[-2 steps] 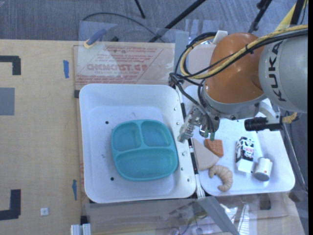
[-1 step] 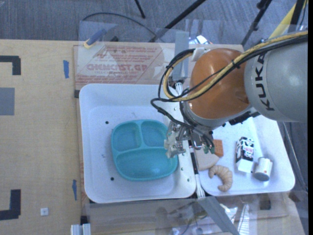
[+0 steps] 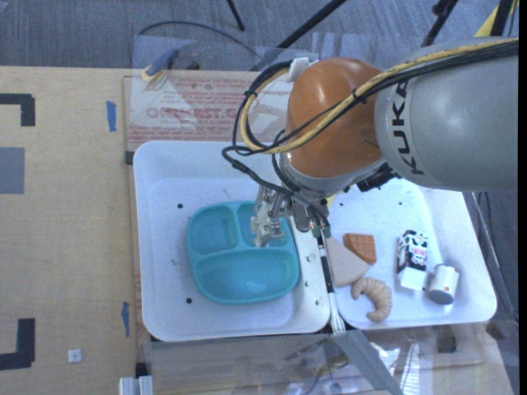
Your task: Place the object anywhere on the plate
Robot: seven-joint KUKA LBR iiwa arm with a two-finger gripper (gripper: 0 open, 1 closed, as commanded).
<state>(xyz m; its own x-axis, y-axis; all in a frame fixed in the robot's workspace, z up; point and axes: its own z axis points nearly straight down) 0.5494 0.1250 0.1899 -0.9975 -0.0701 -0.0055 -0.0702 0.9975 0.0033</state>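
One arm reaches leftward, its gripper (image 3: 268,227) above the plate (image 3: 241,253), finger state unclear.

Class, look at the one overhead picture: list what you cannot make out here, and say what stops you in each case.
- Gripper over the teal plate: too small and blurred to tell whether anything is held.
- Right bin: its far part is hidden by the arm.
- Milk carton: its print is too small to read.
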